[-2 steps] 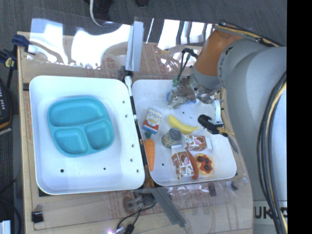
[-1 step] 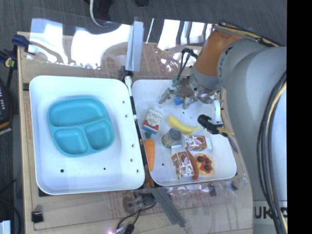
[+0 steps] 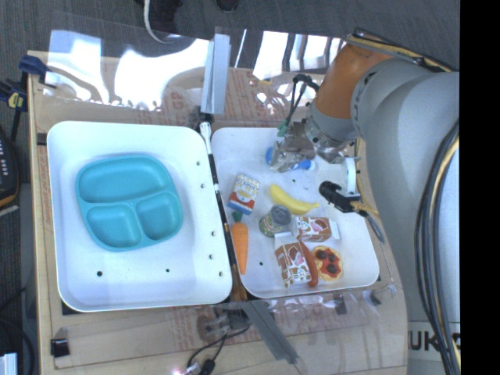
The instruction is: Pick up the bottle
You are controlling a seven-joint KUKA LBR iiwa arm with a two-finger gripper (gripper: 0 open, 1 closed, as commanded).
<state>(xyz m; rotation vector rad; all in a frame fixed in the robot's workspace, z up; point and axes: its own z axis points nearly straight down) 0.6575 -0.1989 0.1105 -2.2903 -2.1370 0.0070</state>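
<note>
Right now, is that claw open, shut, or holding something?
Gripper: low in the right bin's far corner, over something blue; open or shut cannot be told.

Arm: large, smooth, rounded grey metal casing (image 3: 406,155), matte with soft highlights. Broad orange band (image 3: 344,80) encircles the segment above the wrist. Thin dark cables (image 3: 299,92) loop beside the band. Wrist end carries a small metallic grey gripper assembly (image 3: 293,151). Black bracket-like fitting (image 3: 337,196) projects from the casing's lower edge.
</note>
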